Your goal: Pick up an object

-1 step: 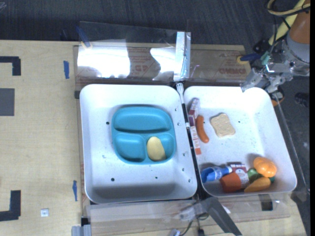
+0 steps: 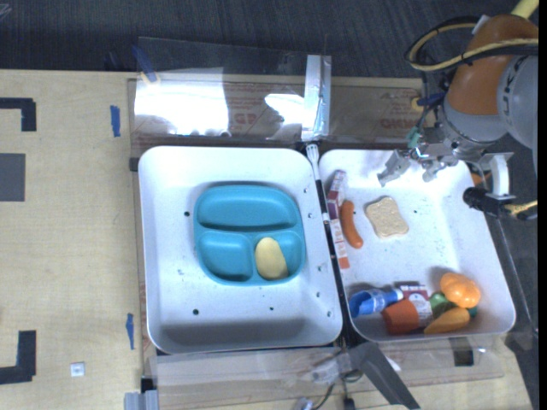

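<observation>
Camera view: two white bins point(image 2: 162, 314) on a pale wooden bench point(image 2: 60, 254); gripper point(image 2: 416, 166) fingers apart, holding nothing.

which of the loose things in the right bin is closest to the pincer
The tan bread slice: it lies just below the pincer, nearer than the orange sausage.

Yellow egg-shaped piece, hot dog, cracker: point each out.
yellow egg-shaped piece point(image 2: 271, 258), camera view, middle of its body, in the blue tray's lower right compartment.
hot dog point(image 2: 351, 225), camera view, mid-length.
cracker point(image 2: 387, 218), camera view, centre of its top face.
</observation>
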Controlling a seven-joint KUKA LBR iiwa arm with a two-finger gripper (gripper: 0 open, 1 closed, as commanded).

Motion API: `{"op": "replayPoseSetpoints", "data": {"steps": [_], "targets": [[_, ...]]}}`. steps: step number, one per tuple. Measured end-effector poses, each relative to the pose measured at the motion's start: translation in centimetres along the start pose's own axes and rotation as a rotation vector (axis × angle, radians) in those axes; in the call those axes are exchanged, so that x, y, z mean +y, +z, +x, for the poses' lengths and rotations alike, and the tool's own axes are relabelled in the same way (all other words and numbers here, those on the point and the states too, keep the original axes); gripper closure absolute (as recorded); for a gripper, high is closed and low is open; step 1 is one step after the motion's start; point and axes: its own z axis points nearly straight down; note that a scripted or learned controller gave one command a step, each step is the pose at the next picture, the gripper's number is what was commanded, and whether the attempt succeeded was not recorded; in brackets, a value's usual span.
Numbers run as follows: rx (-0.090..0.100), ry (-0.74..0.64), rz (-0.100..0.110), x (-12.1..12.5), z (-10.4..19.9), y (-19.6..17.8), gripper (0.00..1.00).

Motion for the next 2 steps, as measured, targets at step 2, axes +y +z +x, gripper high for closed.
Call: {"op": "replayPoseSetpoints", "data": {"steps": [2], "targets": [[-0.009, -0.195, -0.024, -1.0, 0.3, 4.8, 0.00]]}}
